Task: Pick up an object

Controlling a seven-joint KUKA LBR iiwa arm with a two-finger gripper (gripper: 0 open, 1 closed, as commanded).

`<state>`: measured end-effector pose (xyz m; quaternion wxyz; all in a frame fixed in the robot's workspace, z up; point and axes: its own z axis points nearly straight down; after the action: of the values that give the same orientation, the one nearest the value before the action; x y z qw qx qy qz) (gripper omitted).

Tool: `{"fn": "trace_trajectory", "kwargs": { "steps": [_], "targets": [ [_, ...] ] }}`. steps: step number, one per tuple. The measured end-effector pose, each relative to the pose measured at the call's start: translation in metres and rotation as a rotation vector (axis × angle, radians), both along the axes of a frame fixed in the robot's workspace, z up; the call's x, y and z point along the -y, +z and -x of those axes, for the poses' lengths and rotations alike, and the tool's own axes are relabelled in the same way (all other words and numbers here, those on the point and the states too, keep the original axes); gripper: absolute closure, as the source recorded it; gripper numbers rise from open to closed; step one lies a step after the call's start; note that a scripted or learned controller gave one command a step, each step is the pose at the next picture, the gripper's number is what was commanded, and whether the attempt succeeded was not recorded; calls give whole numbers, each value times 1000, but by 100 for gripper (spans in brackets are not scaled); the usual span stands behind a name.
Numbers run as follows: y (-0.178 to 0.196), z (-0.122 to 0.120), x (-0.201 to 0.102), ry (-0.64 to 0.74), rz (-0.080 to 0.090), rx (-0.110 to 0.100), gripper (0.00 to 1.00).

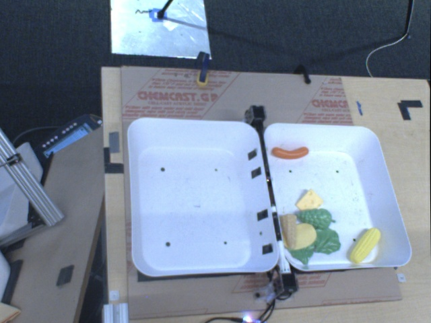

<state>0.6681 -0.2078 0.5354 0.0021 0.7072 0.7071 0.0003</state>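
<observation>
Here, the right shallow white plastic bin (386,177) holds an orange toy sausage (290,153) near its far wall, a yellow cheese wedge (310,200), green plastic lettuce (324,233) touching a pale yellow bread-like piece (296,234), and a yellow corn cob (364,245) just beside.

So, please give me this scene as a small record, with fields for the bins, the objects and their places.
left bin: white, shallow, bare floor showing
right bin: white, shallow, holds all the toy food
sausage: orange-red, near the far wall of the right bin, lying alone
cheese wedge: yellow, middle of the right bin, just above the green leafy piece
green leafy piece: near the front, partly under a yellow-tan piece
corn cob: yellow, front right corner, apart from the others
bench surface: brown board under both bins
</observation>
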Motion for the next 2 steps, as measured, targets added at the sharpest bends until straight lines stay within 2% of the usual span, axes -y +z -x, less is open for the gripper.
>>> {"fn": "trace_trajectory", "kwargs": {
  "steps": [1, 2],
  "targets": [
    [-118, 0, -40, 7, -6, -13, 100],
    [9, 0, -41, 6, 2, 13, 100]
  ]
}}
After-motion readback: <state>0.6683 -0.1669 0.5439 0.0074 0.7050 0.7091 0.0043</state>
